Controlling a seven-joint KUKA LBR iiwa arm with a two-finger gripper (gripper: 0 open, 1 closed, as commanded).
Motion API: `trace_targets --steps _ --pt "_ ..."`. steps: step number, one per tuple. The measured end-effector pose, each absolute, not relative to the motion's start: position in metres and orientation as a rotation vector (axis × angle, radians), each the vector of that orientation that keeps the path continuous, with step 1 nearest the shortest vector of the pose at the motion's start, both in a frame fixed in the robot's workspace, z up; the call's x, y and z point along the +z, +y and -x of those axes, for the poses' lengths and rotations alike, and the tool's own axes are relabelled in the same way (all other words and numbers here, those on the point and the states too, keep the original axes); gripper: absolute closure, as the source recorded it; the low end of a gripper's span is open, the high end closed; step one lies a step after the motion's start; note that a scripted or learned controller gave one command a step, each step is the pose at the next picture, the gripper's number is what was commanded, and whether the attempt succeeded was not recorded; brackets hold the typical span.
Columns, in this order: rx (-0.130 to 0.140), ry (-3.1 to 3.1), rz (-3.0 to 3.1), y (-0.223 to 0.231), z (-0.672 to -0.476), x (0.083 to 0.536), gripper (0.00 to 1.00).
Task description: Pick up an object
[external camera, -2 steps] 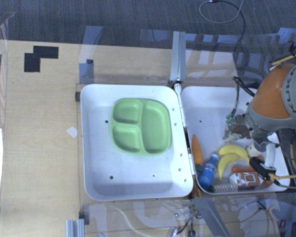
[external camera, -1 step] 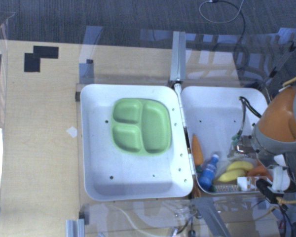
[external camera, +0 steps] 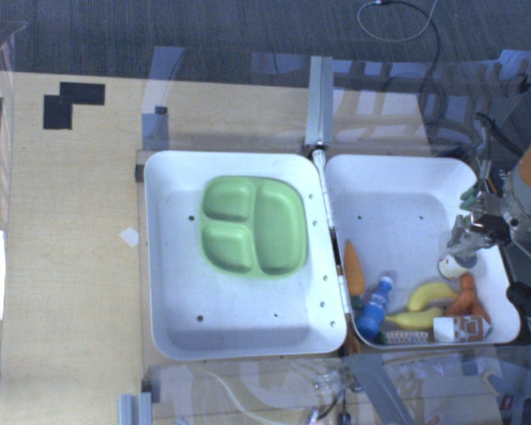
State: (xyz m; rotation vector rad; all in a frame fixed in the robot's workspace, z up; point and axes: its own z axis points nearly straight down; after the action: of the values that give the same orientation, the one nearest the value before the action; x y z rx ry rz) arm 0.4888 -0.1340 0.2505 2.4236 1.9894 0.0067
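Clutter along near edge of right bin (external camera: 398, 193): white carton (external camera: 458, 328) at right corner, yellow bananas (external camera: 425, 306) beside it, blue bottle (external camera: 374, 306) to left, orange carrot (external camera: 354, 269) against dividing wall. Small orange-red item (external camera: 465, 294) just above carton. Gripper (external camera: 465, 253) hangs at right side of bin, tip over small round whitish piece (external camera: 450, 266); claw state cannot be told. Left bin (external camera: 173, 264) holds green divided tray (external camera: 252, 226), centred. Farther: tan bench (external camera: 71, 237), black marks (external camera: 71, 103).
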Motion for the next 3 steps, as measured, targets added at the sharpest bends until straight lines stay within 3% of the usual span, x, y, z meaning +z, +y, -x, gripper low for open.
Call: trace_targets --steps 1,2,3 --pt "0.003 2.015 -2.408 -0.065 -0.552 0.217 1.0" --pt "0.003 1.719 -2.628 -0.081 -0.492 0.209 1.0" --pt "0.014 1.676 -2.642 -0.157 -0.544 0.09 1.0"
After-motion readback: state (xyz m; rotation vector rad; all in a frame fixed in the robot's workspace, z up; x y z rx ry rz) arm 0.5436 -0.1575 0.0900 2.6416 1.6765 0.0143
